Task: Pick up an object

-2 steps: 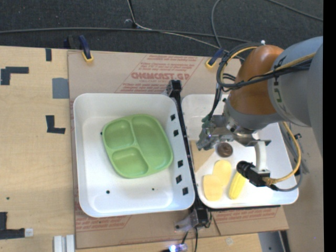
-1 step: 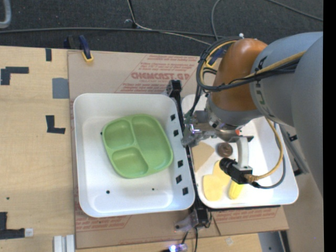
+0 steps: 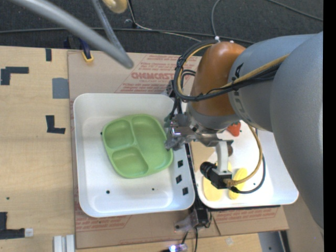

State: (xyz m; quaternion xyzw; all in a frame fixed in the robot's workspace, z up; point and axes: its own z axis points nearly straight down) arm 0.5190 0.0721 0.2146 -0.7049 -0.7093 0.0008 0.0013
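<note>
A light green plate (image 3: 134,146) with three compartments lies flat in the left white bin (image 3: 84,156), toward its right side. My gripper (image 3: 175,132) hangs at the plate's right rim, close to the wall between the two bins, and the wrist above hides how it meets the plate. In the right white bin (image 3: 281,185) a pale yellow thing (image 3: 211,191) lies near the front, partly behind the robot's bracket. A small red-orange thing (image 3: 234,129) peeks out beneath the arm.
The big grey arm (image 3: 283,98) with its orange band covers most of the right bin. Both bins rest on brown cardboard (image 3: 142,72). Black tape marks dot the wooden bench (image 3: 31,114) on the left. Cables run along the dark back.
</note>
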